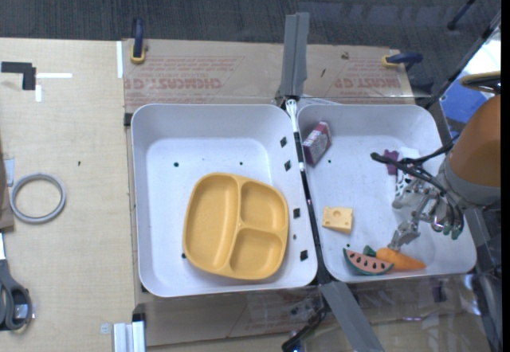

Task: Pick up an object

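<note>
My gripper [400, 221] hangs low over the right side of the right bin [362, 113], with the arm reaching in from the right. Its fingers stand open with nothing between them. Just below its lower fingertip lies an orange carrot [402, 260], touching a watermelon slice [366, 262] at the bin's front wall. To the left sits a yellow cheese wedge [337, 219]. A small purple toy [390, 158] lies behind the gripper. A maroon box [316, 142] leans near the bin's left wall.
The left bin [159, 143] holds a yellow divided plate [236, 225]. A grey tape ring [36, 197] lies on the bench at the far left. Cables trail from the wrist over the right bin's back right part.
</note>
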### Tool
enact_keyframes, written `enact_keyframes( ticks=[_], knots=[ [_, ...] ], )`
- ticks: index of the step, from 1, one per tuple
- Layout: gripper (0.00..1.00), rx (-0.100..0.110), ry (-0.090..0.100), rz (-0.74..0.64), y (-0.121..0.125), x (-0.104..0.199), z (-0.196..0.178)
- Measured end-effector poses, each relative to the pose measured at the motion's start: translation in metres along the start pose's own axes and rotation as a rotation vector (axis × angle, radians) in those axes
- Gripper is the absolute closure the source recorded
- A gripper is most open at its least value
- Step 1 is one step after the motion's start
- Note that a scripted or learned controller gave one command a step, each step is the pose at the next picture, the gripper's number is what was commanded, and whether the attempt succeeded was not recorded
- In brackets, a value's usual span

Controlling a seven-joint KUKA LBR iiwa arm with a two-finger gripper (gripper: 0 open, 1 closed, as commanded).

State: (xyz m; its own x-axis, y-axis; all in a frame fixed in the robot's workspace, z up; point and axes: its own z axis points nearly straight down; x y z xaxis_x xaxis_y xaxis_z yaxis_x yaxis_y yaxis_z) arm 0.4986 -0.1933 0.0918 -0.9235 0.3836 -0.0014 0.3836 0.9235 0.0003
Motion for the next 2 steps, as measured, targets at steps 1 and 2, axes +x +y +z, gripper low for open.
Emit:
enact_keyframes(
  ticks=[1, 2],
  knots=[
    [0.00, 0.001, -0.002, 0.237, 0.057, -0.094, -0.021],
    [0.00, 0.000, -0.003, 0.418, 0.076, -0.129, -0.026]
  ],
)
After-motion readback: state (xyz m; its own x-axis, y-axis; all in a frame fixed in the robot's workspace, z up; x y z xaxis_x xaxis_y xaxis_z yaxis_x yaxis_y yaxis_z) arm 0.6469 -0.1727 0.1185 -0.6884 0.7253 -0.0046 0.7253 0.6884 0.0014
